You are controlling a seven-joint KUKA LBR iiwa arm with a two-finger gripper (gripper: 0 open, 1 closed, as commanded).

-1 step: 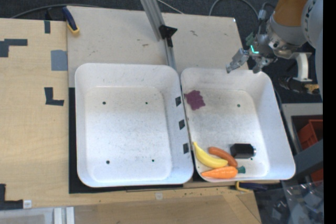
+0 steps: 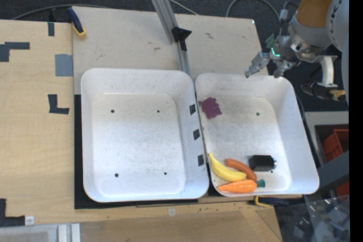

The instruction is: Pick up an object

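Left bin (image 2: 136,79) holds nothing to pick; right bin (image 2: 283,93) holds a purple piece (image 2: 210,107) near its far left corner, then banana (image 2: 223,170), two carrots (image 2: 243,177) and a black block (image 2: 262,162) bunched along the near wall. Gripper (image 2: 265,67) hovers over the far right corner, fingers spread apart and holding nothing. Judgement: nothing picked yet; approach, descent, grasp and lift all remain.

Arm (image 2: 326,3) cut off by the right edge, banana (image 2: 222,169) partly hidden under a carrot (image 2: 240,167), purple object (image 2: 210,107) too small to identify
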